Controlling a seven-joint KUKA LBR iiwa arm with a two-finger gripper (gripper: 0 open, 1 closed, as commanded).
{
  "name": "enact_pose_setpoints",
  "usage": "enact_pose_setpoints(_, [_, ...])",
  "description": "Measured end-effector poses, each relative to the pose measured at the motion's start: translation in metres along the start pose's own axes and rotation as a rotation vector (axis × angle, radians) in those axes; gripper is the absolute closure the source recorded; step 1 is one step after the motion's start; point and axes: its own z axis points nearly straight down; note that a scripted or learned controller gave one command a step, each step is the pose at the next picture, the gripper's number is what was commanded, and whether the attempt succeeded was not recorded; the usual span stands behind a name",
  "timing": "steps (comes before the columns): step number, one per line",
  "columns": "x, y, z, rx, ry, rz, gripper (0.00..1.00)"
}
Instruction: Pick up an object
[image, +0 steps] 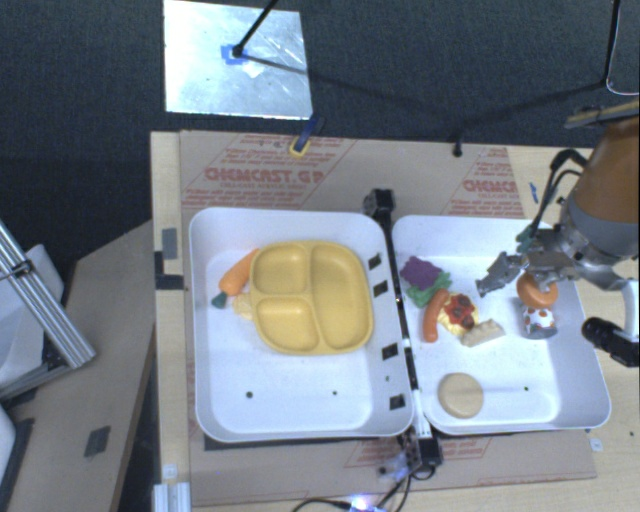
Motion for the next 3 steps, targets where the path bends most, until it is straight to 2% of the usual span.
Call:
enact_pose_setpoints(1, [0.000,0.002,-0.007,-0.013,-0.002,-0.003,0.00])
enact_pose_setpoints(3, [-0.007,0.015,0.084,-0.009,-0.001,-0.001,0.00])
